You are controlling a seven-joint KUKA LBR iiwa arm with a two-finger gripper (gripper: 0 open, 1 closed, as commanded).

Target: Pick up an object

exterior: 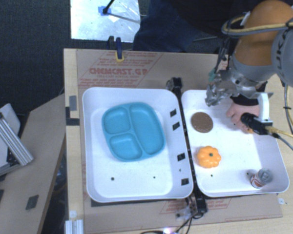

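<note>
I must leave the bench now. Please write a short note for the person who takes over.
Gripper: above the far part of the right bin, holding nothing visible.
Right bin: brown disc, orange pumpkin, small can, and a pink item partly hidden under the arm.
Left bin: blue divided plate.
Done: nothing picked.
Left: grasp and lift one object.

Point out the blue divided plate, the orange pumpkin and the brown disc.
blue divided plate [133, 130]: camera view, centre where its dividers meet.
orange pumpkin [208, 157]: camera view, top of its body.
brown disc [202, 122]: camera view, middle of its flat face.
</note>
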